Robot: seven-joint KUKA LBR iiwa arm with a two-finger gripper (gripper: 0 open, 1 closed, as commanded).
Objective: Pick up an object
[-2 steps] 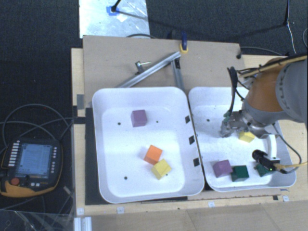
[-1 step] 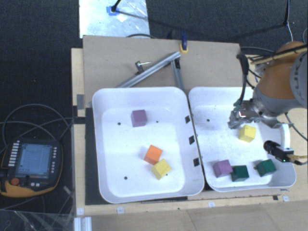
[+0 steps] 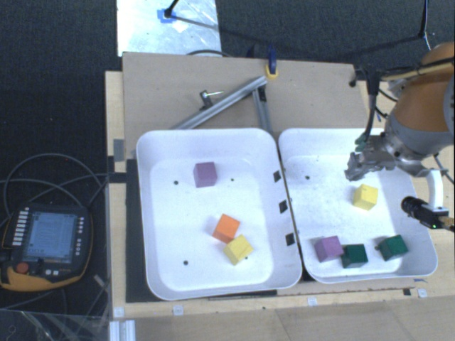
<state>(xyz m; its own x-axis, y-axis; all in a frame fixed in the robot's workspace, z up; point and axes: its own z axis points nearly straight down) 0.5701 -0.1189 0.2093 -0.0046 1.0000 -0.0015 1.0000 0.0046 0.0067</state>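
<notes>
My gripper [image 3: 357,168] hangs over the right bin [image 3: 313,148], just up and left of a yellow cube [image 3: 365,197] and apart from it. Along that bin's front lie a purple cube [image 3: 328,248], a dark green cube [image 3: 354,255] and another green cube [image 3: 392,246]. The left bin [image 3: 156,155] holds a purple cube [image 3: 205,174], an orange cube [image 3: 226,227] and a yellow cube [image 3: 238,249] touching the orange one. I see nothing between the gripper's fingers.
A metal bar [image 3: 220,104] lies slanted on the board behind the bins. A teach pendant [image 3: 44,244] with its cable sits on the floor at the left. The arm's orange band [image 3: 435,66] stands at the right edge.
</notes>
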